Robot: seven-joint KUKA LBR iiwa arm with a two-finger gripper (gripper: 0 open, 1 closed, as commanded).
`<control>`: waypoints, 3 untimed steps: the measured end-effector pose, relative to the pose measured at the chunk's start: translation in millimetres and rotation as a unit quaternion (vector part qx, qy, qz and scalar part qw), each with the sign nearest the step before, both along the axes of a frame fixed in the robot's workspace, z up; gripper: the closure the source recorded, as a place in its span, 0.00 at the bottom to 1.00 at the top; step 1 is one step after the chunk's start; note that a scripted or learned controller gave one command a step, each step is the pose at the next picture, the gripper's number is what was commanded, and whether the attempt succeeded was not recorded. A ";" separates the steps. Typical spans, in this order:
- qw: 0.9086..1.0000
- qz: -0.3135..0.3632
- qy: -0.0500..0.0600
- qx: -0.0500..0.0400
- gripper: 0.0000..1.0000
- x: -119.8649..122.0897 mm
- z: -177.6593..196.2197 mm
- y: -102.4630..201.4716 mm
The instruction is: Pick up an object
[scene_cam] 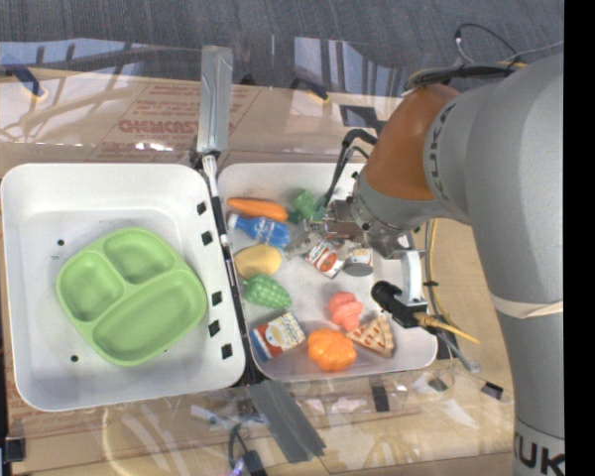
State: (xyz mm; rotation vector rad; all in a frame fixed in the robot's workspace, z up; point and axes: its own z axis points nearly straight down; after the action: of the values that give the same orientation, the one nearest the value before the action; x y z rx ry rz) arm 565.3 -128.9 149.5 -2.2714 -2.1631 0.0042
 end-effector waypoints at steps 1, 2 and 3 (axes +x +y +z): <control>1.000 -0.007 -0.018 -0.006 0.00 17.8 -36.4 -21.9; 0.997 -0.076 -0.001 -0.001 0.00 -25.6 8.5 8.6; 0.998 -0.069 -0.001 -0.001 0.00 -37.1 -58.5 10.3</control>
State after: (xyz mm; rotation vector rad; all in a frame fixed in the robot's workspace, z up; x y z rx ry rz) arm 528.2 -118.6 91.0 -2.4171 -2.0017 0.0038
